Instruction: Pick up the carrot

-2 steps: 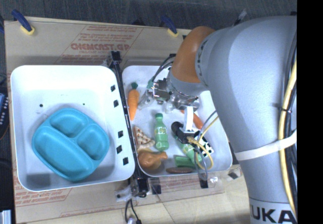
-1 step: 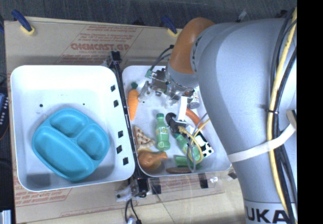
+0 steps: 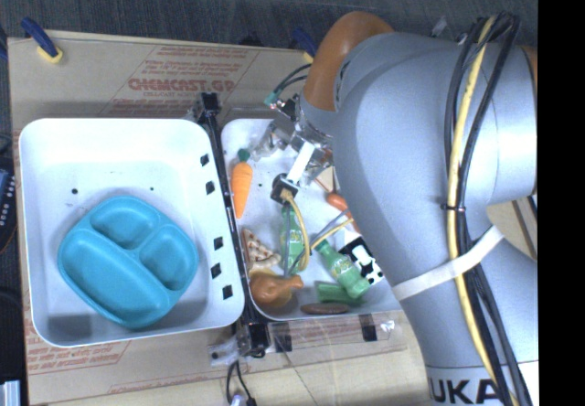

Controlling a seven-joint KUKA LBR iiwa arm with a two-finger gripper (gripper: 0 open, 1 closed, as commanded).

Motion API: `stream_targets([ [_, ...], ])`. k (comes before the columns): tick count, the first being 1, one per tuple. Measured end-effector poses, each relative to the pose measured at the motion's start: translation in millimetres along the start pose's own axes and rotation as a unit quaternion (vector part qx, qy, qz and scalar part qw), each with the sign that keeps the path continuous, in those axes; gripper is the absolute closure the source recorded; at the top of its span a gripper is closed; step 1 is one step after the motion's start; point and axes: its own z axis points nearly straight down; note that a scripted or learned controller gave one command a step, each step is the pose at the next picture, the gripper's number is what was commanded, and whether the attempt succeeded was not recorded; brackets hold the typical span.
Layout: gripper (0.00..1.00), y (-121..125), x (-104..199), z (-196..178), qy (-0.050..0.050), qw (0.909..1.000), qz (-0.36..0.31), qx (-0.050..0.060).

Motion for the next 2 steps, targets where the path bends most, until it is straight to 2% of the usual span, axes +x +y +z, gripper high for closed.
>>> stream_targets([
  [1,0.0,-16.6,-9.6,1.8,-0.003,0.9947,0.103,0.004],
  [2,1.0,-18.2,-7.1,-8.5,-0.003,0.9951,0.098,0.009],
])
